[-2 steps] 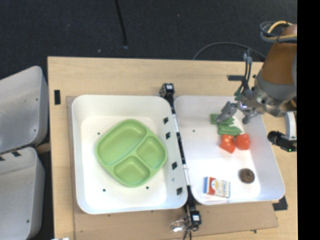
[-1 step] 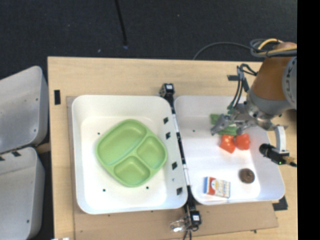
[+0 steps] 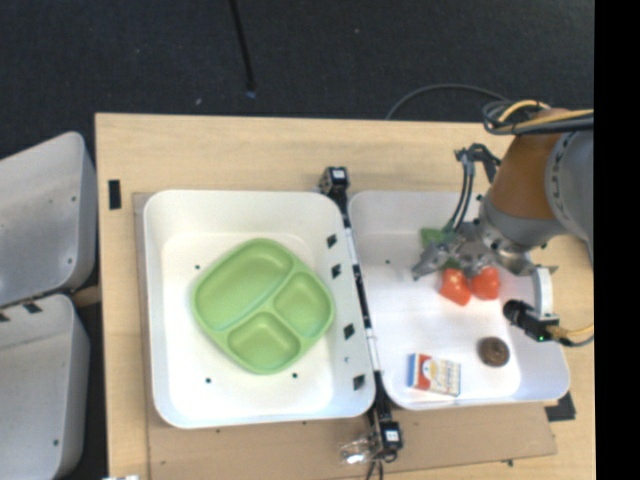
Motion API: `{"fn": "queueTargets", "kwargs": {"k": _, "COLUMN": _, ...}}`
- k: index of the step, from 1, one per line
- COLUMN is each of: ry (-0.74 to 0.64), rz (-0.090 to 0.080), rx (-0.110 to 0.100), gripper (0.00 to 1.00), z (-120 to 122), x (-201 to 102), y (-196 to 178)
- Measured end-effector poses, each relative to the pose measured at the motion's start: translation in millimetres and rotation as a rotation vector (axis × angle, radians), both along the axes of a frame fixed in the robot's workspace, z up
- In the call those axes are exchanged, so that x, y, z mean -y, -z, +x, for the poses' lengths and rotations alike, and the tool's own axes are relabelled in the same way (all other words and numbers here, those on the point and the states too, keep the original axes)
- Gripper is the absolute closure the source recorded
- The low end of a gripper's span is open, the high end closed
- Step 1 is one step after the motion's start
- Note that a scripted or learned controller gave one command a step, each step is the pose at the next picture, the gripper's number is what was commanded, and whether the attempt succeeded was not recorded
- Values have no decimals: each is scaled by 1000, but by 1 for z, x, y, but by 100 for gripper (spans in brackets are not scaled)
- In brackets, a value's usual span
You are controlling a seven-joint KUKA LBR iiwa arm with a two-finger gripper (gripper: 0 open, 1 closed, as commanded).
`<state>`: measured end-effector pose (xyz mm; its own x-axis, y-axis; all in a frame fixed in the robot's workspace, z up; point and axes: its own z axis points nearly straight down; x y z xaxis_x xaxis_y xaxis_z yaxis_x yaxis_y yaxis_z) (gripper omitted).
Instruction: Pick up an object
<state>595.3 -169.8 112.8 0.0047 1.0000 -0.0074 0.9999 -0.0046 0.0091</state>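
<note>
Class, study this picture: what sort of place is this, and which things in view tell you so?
Most likely a robotics lab test bench. A grey and orange robot arm reaches over two white bins on a wooden bench, which hold a green divided plate and small test objects such as a red toy and a small box.

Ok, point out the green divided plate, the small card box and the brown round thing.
green divided plate (image 3: 262, 306), camera view, central ridge.
small card box (image 3: 433, 374), camera view, printed top face.
brown round thing (image 3: 492, 351), camera view, its top.
</note>
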Motion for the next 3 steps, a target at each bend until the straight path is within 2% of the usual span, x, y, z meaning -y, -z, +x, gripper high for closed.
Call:
{"fn": "queueTargets", "kwargs": {"k": 1, "ry": 4, "rz": -2, "rx": 10, "gripper": 100, "z": 3, "x": 2, "y": -16}}
{"fn": "queueTargets", "kwargs": {"k": 2, "ry": -4, "rz": 6, "rx": -4, "gripper": 100, "z": 4, "x": 2, "y": -60}}
{"fn": "queueTargets", "kwargs": {"k": 3, "ry": -7, "rz": 5, "rx": -2, "gripper": 100, "z": 2, "x": -3, "y": -122}}
